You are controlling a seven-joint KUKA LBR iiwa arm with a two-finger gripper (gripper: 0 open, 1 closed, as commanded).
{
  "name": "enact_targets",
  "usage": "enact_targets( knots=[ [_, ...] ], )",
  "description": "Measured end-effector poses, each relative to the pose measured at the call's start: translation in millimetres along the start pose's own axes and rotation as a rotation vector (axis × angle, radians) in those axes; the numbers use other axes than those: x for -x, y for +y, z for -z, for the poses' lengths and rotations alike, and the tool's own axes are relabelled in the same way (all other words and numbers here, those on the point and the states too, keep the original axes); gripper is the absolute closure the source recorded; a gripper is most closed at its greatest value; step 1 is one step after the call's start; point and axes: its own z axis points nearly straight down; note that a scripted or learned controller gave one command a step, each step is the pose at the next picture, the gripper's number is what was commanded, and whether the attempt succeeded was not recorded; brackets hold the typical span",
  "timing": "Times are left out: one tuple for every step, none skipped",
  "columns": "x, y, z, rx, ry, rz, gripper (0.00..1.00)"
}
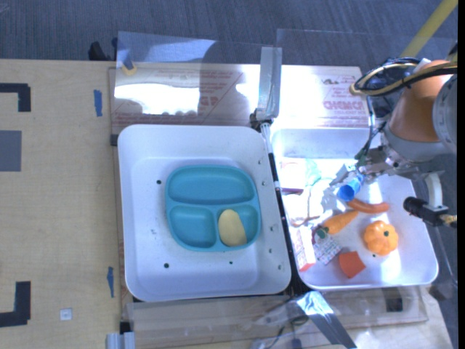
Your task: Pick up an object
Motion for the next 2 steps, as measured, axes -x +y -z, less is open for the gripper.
enact_targets(
  knots=[
    [0.3,0.4,10.0,0.002,-0.001,-0.001,1.0],
    [-56.0,63.8,97.6,0.004,0.002,-0.042,1.0]
  ],
)
